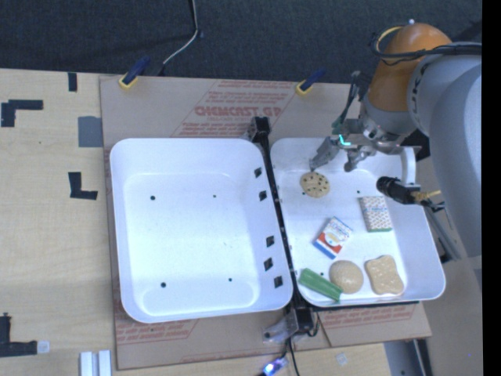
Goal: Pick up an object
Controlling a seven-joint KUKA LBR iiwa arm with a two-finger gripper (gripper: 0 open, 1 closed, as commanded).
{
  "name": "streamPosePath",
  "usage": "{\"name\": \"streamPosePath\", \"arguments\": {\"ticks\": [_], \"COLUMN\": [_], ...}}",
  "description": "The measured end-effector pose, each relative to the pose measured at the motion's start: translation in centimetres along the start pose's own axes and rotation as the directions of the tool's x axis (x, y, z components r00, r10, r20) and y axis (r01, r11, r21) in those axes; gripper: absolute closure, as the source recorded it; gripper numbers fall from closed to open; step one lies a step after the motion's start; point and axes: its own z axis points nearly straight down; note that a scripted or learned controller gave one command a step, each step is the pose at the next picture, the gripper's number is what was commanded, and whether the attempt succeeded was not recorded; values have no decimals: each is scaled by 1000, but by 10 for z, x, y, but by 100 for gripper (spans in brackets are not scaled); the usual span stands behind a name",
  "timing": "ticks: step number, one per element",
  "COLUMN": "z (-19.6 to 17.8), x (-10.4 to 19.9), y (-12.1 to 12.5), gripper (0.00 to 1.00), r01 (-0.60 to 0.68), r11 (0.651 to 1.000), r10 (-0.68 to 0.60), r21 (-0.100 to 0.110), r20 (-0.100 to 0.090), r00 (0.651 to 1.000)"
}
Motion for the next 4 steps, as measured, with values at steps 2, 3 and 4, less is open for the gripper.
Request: {"name": "streamPosePath", "arguments": {"ticks": [2, 3, 4], "z": [-52, -59, -121], "x": [76, 72, 140], "y": [-67, -65, -94], "gripper": [100, 100, 100], "r01": [1, -2, 4], "r11": [1000, 1000, 1000], "r10": [-1, 2, -4], "r21": [-2, -2, -7], "r20": [-6, -4, -7], "r00": [1000, 1000, 1000]}}
